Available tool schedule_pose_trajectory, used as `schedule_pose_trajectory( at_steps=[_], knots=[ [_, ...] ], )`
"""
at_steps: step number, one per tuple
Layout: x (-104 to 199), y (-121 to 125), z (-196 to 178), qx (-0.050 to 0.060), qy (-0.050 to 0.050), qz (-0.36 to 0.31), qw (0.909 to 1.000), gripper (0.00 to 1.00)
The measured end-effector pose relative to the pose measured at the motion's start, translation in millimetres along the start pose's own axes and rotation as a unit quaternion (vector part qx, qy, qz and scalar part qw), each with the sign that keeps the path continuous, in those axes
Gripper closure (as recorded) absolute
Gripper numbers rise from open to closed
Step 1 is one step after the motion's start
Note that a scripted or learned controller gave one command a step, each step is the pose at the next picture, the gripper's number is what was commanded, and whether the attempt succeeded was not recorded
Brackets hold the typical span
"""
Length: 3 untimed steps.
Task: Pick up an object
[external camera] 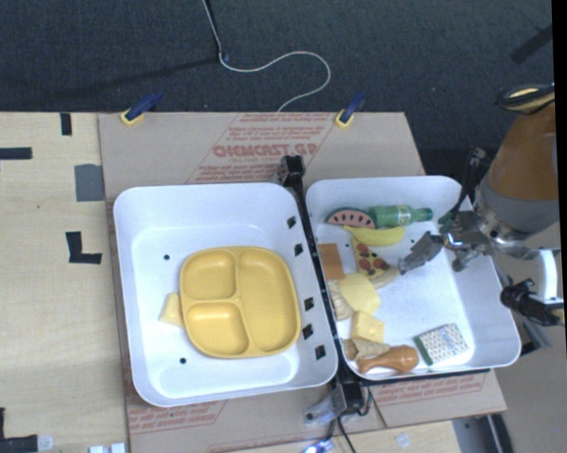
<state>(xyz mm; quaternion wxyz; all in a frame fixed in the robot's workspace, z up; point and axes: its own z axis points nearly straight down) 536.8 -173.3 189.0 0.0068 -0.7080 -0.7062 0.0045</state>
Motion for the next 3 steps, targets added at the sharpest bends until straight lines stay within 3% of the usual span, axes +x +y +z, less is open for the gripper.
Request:
schedule_pose_trajectory(
  at_steps=[1, 3],
  knots=[
    [0, 3, -8, -0.007, -0.001, -0.002, 1.0, 0.0],
    [-2, 22, 94, -0.006, -0.002, -0.002, 1.0, 0.0]
  ],
)
